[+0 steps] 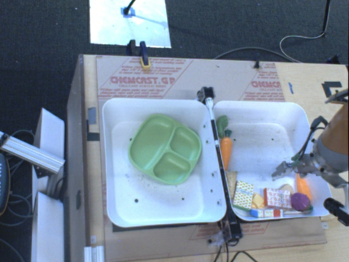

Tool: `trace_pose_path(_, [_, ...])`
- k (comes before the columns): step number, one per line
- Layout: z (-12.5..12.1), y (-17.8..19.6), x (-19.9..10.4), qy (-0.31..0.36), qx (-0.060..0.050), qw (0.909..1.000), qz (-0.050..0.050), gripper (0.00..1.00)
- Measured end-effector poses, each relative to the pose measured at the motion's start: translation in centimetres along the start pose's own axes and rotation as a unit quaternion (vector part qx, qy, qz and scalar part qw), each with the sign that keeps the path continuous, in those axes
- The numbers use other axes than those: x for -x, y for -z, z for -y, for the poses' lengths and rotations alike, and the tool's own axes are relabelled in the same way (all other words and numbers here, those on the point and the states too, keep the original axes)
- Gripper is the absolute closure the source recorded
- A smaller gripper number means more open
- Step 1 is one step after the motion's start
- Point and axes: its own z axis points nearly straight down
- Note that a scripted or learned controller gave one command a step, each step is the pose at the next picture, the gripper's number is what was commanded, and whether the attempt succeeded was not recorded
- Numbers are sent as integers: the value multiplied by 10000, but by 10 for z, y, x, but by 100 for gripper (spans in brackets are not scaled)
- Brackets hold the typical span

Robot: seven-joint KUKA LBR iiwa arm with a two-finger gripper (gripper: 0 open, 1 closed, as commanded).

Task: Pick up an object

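On your bench (163, 75) stood two white bins. The left bin (117, 146) held a green divided plate (165, 148). The right bin (262, 119) held a toy carrot (225, 149) against its left wall and small packets (264, 198) with a purple piece (300, 201) along the near wall. The tool (292, 168) hung over the right bin's right side; you could not tell its state.

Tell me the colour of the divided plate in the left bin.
Light green. The divided plate shows plainly in the camera view, lying in the left bin.
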Motion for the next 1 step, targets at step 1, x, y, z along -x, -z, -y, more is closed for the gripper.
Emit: trace_pose_path(1, [-1, 10, 0, 2, 14, 10000, 3, 100])
